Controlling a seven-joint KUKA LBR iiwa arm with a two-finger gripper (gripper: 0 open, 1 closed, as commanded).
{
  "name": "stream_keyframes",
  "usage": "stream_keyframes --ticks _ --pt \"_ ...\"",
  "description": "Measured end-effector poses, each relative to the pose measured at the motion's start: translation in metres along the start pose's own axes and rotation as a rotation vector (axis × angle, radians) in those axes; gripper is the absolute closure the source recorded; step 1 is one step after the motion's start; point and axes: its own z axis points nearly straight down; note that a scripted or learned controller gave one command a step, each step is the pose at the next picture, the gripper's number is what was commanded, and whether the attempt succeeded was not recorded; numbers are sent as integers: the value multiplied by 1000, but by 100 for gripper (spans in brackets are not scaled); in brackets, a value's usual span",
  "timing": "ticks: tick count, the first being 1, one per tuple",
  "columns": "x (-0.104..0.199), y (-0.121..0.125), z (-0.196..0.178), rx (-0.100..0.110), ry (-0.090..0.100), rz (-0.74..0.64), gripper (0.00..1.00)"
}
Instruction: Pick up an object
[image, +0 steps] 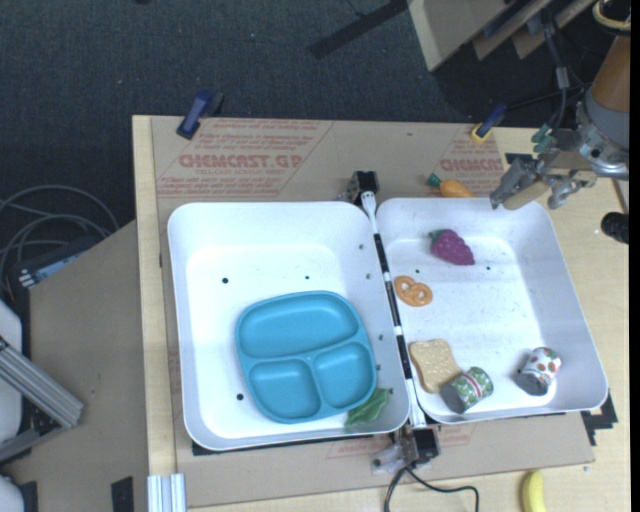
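Arm: upper right of frame, grey wrist entering from the right edge, orange band partly seen at the top right corner. Gripper (530, 187) over the upper right rim of the right bin (560, 290), fingers (510, 188) pointing down and toward the left, spread apart, nothing between them.

Right bin, contents:
- purple grape bunch (452, 246), upper middle, below and left of the gripper, apart from it.
- pretzel (412, 291), near the left wall.
- toast slice (432, 362), lower left.
- green-banded can (467, 388), on its side, touching the toast's lower right edge.
- small white patterned cup (539, 371), lower right corner, tipped over.

Left bin (200, 300), contents:
- blue divided plate (303, 355), three compartments, lower centre.
- green leafy item (369, 408), at the plate's lower right edge, against the bin's wall.

Bench (150, 290): pale wood, cardboard sheet (250, 160) with red lettering beneath both bins. Black clips at the seam between bins, top and bottom. Blue clamp (199, 114) at the upper left corner of the cardboard; another clamp (488, 122) at upper right. Small orange carrot-like item (451, 186) on the cardboard just above the right bin. Yellow object (532, 491) at lower right, partly cut off.

Surroundings: dark carpet at top; cables at left; metal rail at lower left.
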Motion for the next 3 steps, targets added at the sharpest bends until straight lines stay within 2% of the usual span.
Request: stream_keyframes --ticks 2,3 --pt "60 19 168 7 3 -1 0" --pt "59 23 151 -6 -1 -2 100"
